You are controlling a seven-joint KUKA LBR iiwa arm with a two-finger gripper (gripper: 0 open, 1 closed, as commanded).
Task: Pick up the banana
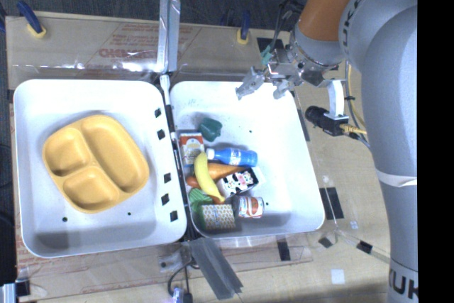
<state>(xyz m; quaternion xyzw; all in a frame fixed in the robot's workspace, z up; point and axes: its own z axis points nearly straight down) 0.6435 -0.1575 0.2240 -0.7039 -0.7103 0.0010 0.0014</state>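
The yellow banana [205,177] lies in the right bin [284,145], near its left wall, among a pile of small items. It rests partly over an orange piece and beside a blue and white bottle [232,156]. My gripper [264,86] hangs above the bin's far edge, well up and right of the banana. Its two grey fingers stand apart with nothing between them.
The left bin [35,223] holds a yellow divided tray [95,162]. Around the banana lie a dark green piece [210,128], a small carton [190,147], a black and white box [240,182], a can [249,206] and a mesh-covered item [217,217]. A metal bar [169,32] stands between the bins.
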